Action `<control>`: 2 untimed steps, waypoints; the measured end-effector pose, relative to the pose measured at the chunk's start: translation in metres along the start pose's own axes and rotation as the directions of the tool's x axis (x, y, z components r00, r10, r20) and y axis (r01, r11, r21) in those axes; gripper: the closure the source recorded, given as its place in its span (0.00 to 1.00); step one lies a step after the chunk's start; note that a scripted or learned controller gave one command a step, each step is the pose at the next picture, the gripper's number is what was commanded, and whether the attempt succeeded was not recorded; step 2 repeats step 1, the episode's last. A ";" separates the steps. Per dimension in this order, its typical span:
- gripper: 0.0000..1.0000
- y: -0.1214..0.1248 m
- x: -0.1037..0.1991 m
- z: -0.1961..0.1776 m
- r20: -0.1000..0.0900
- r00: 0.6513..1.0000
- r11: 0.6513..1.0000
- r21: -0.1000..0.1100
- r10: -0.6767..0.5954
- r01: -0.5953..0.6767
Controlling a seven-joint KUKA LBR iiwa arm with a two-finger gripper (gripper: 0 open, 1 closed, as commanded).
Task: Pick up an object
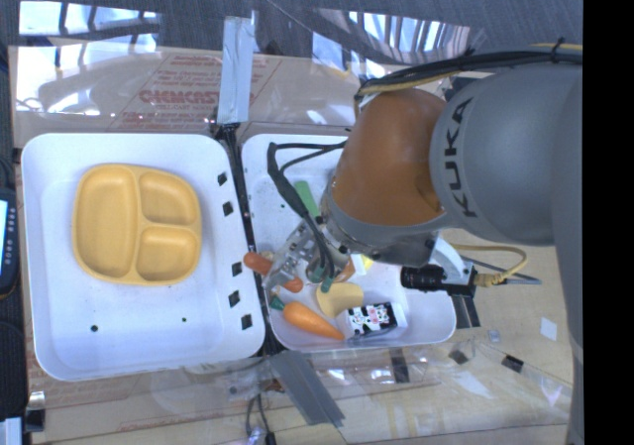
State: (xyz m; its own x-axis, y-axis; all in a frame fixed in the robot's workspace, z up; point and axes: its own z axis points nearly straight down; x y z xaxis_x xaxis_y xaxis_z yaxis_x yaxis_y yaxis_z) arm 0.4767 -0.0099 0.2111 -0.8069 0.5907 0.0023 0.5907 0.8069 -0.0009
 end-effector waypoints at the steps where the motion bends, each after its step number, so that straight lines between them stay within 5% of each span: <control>1: 1.00 0.080 -0.026 -0.036 0.004 1.000 1.000 -0.004 -0.003 0.003; 2: 1.00 0.080 -0.026 -0.036 0.004 1.000 1.000 -0.004 -0.003 0.003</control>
